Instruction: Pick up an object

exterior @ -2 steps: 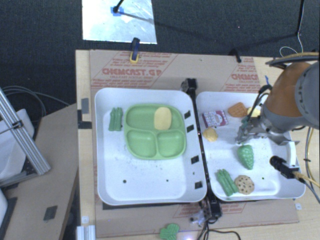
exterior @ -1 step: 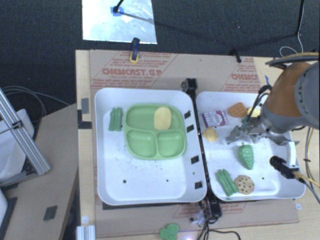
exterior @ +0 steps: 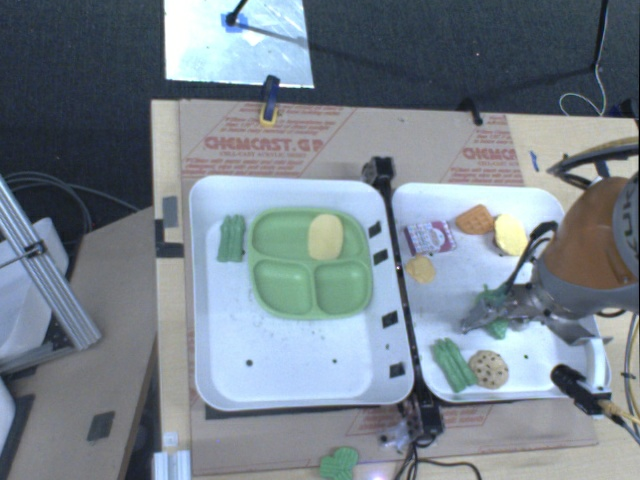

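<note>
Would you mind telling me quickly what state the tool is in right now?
Tool: low in the right bin, by a green item; open, closed or holding cannot be told.

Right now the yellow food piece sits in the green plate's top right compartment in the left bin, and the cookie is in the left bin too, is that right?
Not quite. The camera view shows the cookie in the right bin, near its front edge beside green beans. The rest stands: the yellow piece sits in the top right compartment of the green plate, in the left bin.
</note>
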`<state>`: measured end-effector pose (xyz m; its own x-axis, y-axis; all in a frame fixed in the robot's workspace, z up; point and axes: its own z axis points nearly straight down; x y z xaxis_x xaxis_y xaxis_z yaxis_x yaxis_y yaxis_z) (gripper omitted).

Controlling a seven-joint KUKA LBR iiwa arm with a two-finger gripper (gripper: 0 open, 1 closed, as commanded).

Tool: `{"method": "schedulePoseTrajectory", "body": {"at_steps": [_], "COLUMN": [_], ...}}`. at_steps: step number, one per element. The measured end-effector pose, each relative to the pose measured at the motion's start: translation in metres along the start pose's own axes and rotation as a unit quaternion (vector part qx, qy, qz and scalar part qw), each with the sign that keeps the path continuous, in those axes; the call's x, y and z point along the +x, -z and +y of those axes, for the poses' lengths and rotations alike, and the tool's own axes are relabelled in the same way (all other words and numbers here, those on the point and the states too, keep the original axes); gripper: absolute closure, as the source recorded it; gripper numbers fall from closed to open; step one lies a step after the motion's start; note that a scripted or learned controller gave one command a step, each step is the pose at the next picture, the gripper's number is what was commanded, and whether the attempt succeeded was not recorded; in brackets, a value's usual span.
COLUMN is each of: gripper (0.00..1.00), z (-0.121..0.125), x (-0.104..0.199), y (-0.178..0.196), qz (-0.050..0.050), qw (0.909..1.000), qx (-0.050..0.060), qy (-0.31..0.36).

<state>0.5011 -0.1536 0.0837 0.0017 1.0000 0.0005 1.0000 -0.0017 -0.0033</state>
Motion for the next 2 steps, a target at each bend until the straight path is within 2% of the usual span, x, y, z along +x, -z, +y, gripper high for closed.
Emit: {"method": "schedulePoseTrajectory", "body": {"at_steps": [1, 2], "gripper": [1.0, 1.0], "z": [0.004, 0.034], "x": [0.0, 0.081], "y": [0.012, 0.105], "qz": [-0.001, 0.001], "qw": [1.0, 0.9999], "qx": [-0.004, -0.008], "qy": [0.001, 0.007]}}
